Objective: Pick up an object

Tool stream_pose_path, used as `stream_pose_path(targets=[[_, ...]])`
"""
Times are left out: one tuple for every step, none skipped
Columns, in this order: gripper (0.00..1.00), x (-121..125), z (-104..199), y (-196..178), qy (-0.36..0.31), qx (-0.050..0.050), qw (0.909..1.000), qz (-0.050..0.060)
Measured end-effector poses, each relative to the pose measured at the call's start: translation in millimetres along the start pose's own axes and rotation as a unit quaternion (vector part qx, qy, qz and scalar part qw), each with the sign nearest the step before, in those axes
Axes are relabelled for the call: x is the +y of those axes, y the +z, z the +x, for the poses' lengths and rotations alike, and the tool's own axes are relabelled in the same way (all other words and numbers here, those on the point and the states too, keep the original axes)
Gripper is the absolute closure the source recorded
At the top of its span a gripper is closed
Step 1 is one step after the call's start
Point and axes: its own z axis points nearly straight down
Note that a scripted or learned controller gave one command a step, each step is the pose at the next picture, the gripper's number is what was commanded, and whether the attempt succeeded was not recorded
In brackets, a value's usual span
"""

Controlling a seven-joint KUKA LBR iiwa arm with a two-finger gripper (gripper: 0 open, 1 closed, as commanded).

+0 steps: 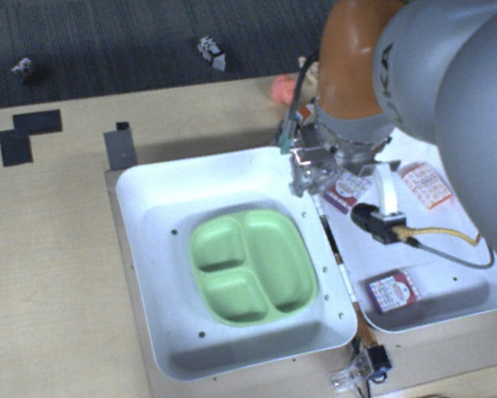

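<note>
Watching the gripper [306, 172] hang over the right bin's [457, 299] ten o'clock corner, I cannot tell how its jaws stand, and I see nothing held. The nearest pickable things are the red-and-white packets [351, 187] just at its four o'clock. My worry is it descends onto the divider rim beside the left bin [145, 259] with the green divided plate [251, 264], closing on nothing.

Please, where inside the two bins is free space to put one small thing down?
Left bin: bare white floor between the green divided plate and the walls. Right bin: a bare patch between the dark packet and the yellow cable. Crowded beneath the gripper.
</note>
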Motion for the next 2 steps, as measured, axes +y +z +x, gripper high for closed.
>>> stream_pose_path(targets=[[1.00, 27.6, -74.2, 21.6, 0.008, -0.001, 1.0000, 0.002], [1.00, 70.4, -14.2, 21.2, 0.006, 0.000, 1.0000, 0.002]])
